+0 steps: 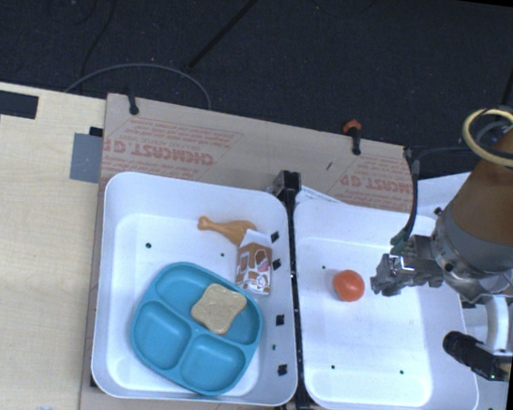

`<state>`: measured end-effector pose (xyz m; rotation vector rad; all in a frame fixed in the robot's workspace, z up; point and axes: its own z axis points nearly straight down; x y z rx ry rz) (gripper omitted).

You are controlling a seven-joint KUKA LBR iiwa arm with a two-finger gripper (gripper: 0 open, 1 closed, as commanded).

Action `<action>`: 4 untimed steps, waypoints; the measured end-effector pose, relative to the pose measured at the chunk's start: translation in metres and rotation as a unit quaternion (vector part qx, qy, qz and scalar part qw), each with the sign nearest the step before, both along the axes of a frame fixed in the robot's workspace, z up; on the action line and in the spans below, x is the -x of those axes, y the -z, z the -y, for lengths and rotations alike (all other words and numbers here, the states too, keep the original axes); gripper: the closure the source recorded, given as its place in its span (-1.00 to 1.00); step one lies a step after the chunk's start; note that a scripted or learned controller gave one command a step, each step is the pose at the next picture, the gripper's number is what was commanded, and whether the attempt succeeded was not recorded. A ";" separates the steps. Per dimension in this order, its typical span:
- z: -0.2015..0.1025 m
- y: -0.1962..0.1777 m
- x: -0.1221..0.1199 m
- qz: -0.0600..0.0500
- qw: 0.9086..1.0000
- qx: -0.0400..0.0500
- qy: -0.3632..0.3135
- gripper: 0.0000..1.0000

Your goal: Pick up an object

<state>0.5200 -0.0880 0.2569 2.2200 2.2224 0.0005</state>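
A small red-orange ball, like a tomato (pixel 348 285), lies on the floor of the right bin (pixel 364 385). My gripper (pixel 390 277) hangs just to its right, low over the same bin, close to the ball but apart from it. In the left bin (pixel 125 228) sit a blue divided plate (pixel 196 328) with a slice of toast (pixel 218 308) on it, a brown drumstick-shaped toy (pixel 227 228) and a small brown-and-white carton (pixel 255 265) near the divider.
A black clamp strip (pixel 284 289) runs between the two bins. The arm's grey body with its orange band (pixel 499 200) looms over the right bin's right side. Cardboard (pixel 236 149) lies under both bins.
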 end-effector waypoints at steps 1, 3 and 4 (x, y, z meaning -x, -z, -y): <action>-0.051 -0.003 0.000 -0.001 1.000 -0.001 -0.001 1.00; -0.146 0.021 -0.007 -0.003 1.000 0.000 0.000 1.00; -0.198 0.017 -0.019 -0.001 1.000 0.000 -0.002 1.00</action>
